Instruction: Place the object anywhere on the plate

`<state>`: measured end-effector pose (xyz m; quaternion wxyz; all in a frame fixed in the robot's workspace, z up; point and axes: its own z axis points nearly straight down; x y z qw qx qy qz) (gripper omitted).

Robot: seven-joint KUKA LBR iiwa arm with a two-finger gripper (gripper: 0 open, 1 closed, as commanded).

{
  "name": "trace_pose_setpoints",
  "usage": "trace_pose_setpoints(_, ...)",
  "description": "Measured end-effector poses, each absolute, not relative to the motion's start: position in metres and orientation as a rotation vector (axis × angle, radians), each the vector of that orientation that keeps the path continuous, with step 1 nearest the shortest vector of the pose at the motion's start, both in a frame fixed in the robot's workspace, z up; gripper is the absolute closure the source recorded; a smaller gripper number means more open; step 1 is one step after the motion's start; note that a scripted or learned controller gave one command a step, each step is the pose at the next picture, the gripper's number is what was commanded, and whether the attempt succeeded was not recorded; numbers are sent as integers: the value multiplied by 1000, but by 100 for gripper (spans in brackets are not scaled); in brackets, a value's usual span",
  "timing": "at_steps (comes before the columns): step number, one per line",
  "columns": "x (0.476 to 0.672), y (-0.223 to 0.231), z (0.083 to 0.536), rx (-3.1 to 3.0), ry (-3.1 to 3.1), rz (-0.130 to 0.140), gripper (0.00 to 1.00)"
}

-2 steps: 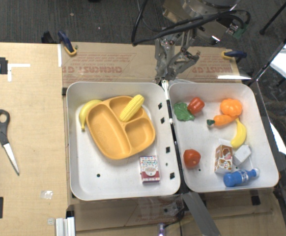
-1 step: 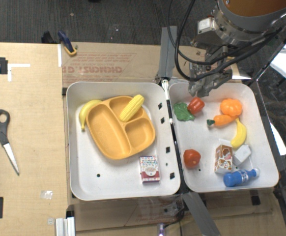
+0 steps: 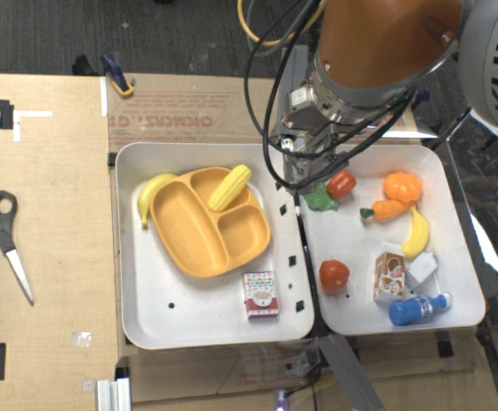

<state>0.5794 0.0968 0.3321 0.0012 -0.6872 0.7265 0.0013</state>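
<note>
The gripper [image 3: 305, 182] hangs at the far-left corner of the right bin [image 3: 454, 221], just beside the red pepper [image 3: 341, 184]; whether its fingers are apart or together cannot be told. A corn cob [image 3: 229, 187] already lies in the plate's [image 3: 199, 245] far compartment, probably as the delivered object, long axis running near-left to far-right.

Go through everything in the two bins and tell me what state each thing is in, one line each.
Yellow plate: left bin, tilted across it.
Corn cob: lying in the plate's upper compartment.
Banana: left bin, against plate's rim.
Small carton: lying flat, off plate.
Blue bottle: on its side, right bin.
Gripper: low at the bins' divider.
</note>
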Motion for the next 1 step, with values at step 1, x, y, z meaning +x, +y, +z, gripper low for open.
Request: trace_pose_setpoints(1, 618, 95, 191, -2394, 2031, 4, 100)
